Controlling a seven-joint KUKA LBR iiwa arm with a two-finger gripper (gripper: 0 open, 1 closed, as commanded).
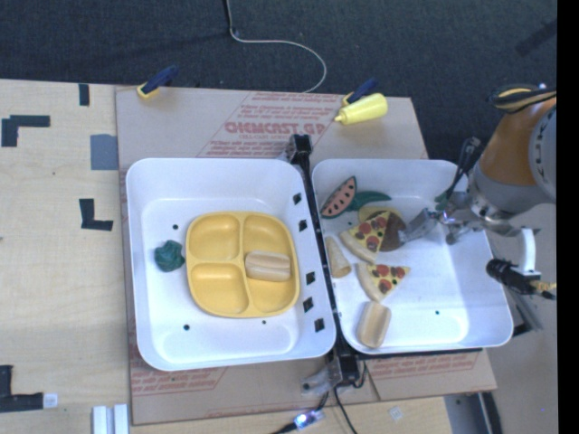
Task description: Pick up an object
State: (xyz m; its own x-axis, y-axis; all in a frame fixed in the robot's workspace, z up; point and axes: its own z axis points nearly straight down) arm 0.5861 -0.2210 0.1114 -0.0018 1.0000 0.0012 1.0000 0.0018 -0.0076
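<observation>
The right bin (470,328) holds a watermelon slice (339,197), a green leaf-like piece (372,199), two pizza slices (371,231) (384,278), a small pale bread piece (336,257) and a bread roll (373,323). My gripper (414,228) reaches in from the right and sits low in this bin, its tip at the right edge of the upper pizza slice. Whether it touches that slice is unclear. Nothing is visibly held. The left bin (149,333) carries a yellow divided plate (217,278) with a bun (269,266) on it, and a green lump (168,256) lies beside the plate.
The grey arm with its orange band (516,143) stands over the right bin's right rim. A black divider (312,242) runs between the bins. A yellow clamp (364,108) and another clamp (156,81) sit on the cardboard behind them, near a white cable (289,48).
</observation>
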